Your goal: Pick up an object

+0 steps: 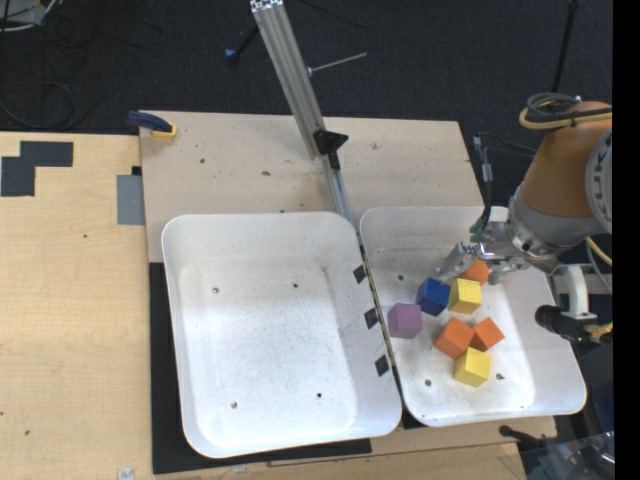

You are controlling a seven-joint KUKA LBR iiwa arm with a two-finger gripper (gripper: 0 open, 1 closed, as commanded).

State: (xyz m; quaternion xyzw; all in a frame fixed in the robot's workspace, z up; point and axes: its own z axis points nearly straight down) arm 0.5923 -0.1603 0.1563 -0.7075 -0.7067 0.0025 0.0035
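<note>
My gripper (479,260) hangs low over the far part of the right bin (520,398), reaching in from the right. A small orange block (478,272) shows directly under it, partly covered by the gripper's metal parts. Whether that block is gripped or just lies on the bin floor I cannot tell. Just in front of it lie a yellow block (466,295) and a blue block (433,296), touching each other. A purple block (405,320) lies near the bin's left wall.
Nearer the front of the right bin are two orange blocks (456,337) (487,333) and a yellow block (473,366). The left bin (200,238) stands beside it. A slanted aluminium bar (295,78) rises behind the bins.
</note>
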